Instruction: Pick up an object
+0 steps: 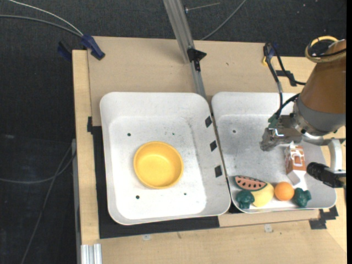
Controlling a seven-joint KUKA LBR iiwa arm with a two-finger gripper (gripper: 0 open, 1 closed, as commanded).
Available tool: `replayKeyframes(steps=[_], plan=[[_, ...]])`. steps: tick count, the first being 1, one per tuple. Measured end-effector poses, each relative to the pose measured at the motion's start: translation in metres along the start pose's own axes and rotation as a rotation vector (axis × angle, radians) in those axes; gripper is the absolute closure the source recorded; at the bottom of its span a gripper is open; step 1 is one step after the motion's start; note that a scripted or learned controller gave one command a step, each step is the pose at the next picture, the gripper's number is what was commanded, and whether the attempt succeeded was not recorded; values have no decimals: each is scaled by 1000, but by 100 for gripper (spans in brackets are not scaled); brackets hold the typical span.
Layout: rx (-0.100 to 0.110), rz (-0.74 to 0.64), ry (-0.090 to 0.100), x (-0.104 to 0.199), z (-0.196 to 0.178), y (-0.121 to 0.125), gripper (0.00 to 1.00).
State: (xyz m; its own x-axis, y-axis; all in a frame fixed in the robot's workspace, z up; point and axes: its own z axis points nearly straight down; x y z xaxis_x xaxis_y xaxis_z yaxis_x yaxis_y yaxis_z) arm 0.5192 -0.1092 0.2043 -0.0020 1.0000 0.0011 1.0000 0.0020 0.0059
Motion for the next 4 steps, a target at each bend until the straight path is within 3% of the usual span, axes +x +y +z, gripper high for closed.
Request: replayKeyframes(steps=[1, 4], plan=[[-4, 1, -1, 0, -56, 2, 100], [1, -4, 0, 156, -45, 95, 100]])
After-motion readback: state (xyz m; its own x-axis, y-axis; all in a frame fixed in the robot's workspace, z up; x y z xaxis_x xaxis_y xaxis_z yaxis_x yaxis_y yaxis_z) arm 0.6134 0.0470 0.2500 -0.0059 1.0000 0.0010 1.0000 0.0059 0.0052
